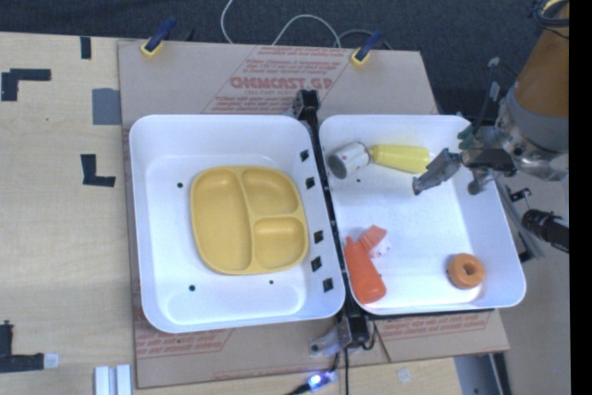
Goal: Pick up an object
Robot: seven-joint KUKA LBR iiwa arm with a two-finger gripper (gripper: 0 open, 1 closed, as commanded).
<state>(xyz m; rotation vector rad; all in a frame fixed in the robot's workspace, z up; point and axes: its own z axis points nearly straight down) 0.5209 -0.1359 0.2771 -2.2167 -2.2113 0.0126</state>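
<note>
Mustard-yellow divided tray [248, 219] in white left bin [153, 164]. In white right bin [499, 240]: yellow tube [400, 157], seemingly grey-capped; orange-red bottle [363, 270]; tan-orange ring [465, 270].

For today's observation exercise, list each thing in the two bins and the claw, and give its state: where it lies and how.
Yellow divided plate: flat, right way up, alone in the left bin.
Yellow-handled tool: lying on its side, top of the right bin.
Orange bottle: lying down by the divider.
Doughnut: flat, lower right corner.
Claw: over the right bin's upper right, holding nothing visible.
</note>
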